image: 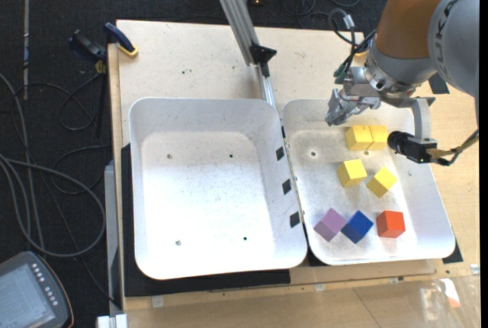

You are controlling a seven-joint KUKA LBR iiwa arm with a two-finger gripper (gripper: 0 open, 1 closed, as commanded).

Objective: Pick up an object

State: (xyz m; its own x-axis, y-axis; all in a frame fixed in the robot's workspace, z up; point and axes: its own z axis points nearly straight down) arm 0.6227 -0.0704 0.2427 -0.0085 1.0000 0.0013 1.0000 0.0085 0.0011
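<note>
Over to the far left of the gripper (338, 114) lies the left bin (152, 166), a shallow white tray with a speckled floor, well apart from the fingertips. Just left of the gripper, a row of small black tabs (285, 185) runs down the seam where the two bins meet. Up and to the left of it, a slanted metal pole (232, 2) crosses the bench (191, 59), its lower end coming down near the top of the seam.

The gripper itself hangs over the upper left part of the right bin (427, 235), its dark fingers pointing down close together; whether they are parted or closed cannot be told from this angle, and nothing shows between them.

Just right of and slightly below the fingertips sit two yellow blocks (367, 137) touching side by side. Further below and right of the gripper lie a single yellow cube (352, 172) and, beside it, a tilted yellow cube (382, 181). Well below the gripper, along the near part of the bin, stand a purple cube (330, 224), a blue cube (357, 226) touching it, and an orange-red cube (390, 223) just beyond. The grey arm with its orange band (408, 21) rises to the gripper's upper right
</note>
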